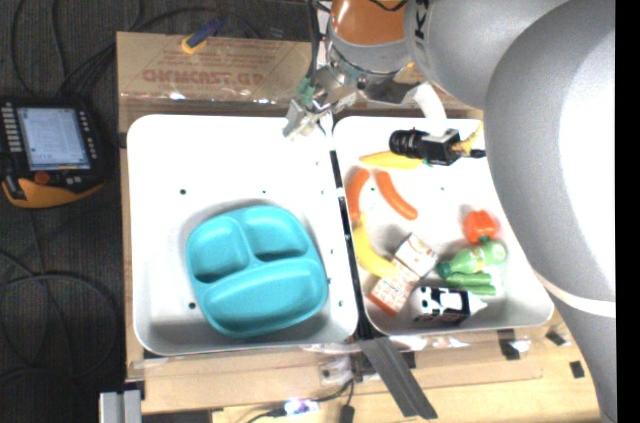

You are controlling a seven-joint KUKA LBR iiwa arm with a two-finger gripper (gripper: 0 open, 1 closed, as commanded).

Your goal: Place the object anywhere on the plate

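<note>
A teal plate (258, 266) with three compartments lies in the left white bin (160, 171), toward its near side. The right bin (520, 306) holds several toy foods: an orange sausage (400, 199), a yellow banana (370, 251), a red-orange pepper (480, 224), a green vegetable (475, 266), small white and orange boxes (405, 271) and a black-and-white item (442, 301). My gripper (306, 116) hangs at the far edge where the two bins meet, well beyond the plate. Nothing can be made out in it at this size.
A divider ridge (340, 231) separates the two bins. Flat cardboard (215, 71) with a small blue and yellow object (200, 36) lies behind the left bin. A pendant with a screen (45, 146) sits on the floor at the left. The large grey arm covers the right side.
</note>
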